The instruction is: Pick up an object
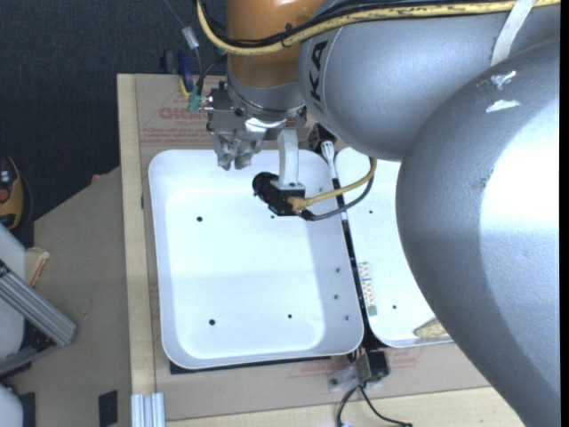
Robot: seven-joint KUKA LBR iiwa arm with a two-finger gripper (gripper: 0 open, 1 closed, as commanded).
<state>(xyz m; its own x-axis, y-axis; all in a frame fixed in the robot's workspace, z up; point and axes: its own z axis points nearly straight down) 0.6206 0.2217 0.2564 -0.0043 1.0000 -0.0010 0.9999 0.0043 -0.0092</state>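
Note:
My gripper hangs over the far edge of the left bin, near its back left corner. Its two grey fingers point down, shut, with nothing seen between them. A white bracket and a black part with a yellow cable hang from the wrist just right of the gripper, over the bin's back. No loose object shows on the white floor of the left bin. A tan object peeks out from under the arm at the near edge of the right bin.
The big grey arm covers most of the right bin. A strip with coloured marks runs along the gap between the bins. The wooden bench borders the bins, and a cable and plug lie at the front.

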